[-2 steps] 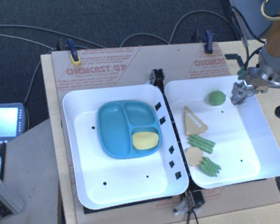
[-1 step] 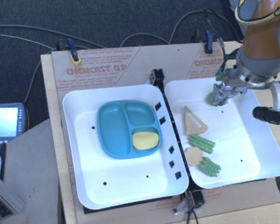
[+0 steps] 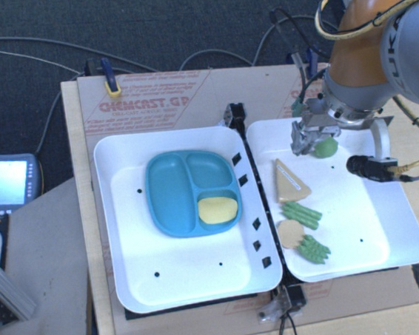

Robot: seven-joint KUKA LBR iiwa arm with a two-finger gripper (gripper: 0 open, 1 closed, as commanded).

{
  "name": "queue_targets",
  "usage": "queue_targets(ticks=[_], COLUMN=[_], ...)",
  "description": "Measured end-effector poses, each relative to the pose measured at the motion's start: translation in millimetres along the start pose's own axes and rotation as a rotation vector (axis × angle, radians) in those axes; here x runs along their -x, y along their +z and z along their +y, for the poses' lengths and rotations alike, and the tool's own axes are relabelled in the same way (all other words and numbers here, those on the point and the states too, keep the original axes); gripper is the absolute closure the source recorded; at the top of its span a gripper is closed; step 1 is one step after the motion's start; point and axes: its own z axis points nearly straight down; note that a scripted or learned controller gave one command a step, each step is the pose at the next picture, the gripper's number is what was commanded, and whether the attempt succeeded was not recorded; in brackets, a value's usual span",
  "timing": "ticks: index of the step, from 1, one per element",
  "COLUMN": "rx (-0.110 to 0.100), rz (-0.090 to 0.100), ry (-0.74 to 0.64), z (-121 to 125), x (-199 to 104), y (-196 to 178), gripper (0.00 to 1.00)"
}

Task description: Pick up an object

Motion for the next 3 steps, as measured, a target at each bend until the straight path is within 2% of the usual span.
queue_targets(ticks=[1,3], rx=[-0.001,0.001], rz=[0.0,0.001], ry=[0.0,0.0], z=[5,32], x=[-48,-139], y=[5,5], gripper=[1.0,1.0])
